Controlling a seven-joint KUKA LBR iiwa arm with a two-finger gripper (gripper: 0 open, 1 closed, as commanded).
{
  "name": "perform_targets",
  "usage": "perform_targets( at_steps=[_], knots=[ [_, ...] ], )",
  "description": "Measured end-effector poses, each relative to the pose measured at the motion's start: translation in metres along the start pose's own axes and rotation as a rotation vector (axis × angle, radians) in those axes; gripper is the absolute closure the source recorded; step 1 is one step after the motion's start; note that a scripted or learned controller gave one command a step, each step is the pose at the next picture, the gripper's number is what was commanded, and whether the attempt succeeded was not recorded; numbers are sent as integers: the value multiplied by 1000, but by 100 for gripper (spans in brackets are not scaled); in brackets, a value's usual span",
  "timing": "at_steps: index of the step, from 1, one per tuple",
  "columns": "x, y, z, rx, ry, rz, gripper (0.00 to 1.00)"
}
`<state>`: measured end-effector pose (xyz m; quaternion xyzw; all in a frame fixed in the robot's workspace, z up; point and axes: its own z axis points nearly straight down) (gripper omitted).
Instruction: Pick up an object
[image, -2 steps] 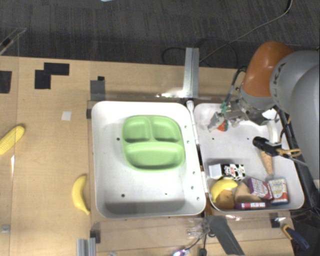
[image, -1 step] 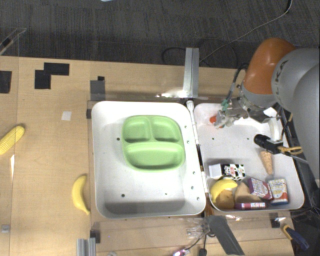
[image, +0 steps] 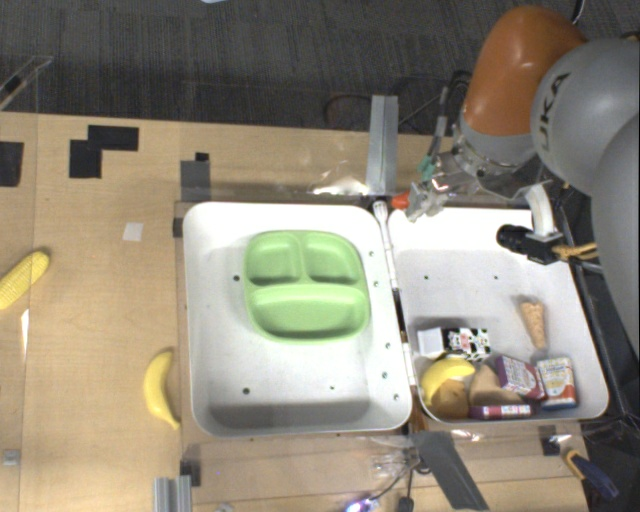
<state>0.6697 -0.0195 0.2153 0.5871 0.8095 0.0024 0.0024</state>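
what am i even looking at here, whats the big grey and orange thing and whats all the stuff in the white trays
The big grey and orange thing is a robot arm, reaching in from the right. The picture is taken by one fixed camera above a wooden bench, looking down at a slant. At the arm's tip is its gripper, a small two-finger claw, here over the top edge of the right bin; nothing can be seen between its fingers. The job is to pick up an object.

The left bin holds a green divided plate. In the right bin, toy food is piled at the near end: a yellow fruit, small cartons and an ice cream cone. On the bench to the left lie a banana and a corn cob.
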Motion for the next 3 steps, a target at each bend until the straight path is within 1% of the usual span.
perform_targets(
  at_steps=[1, 2, 3],
  knots=[
    [-1, 0, -23, 1, 0, -7, 100],
    [47, -57, -30, 3, 1, 122, 100],
    [43, -94, -26, 6, 1, 345, 100]
  ],
)
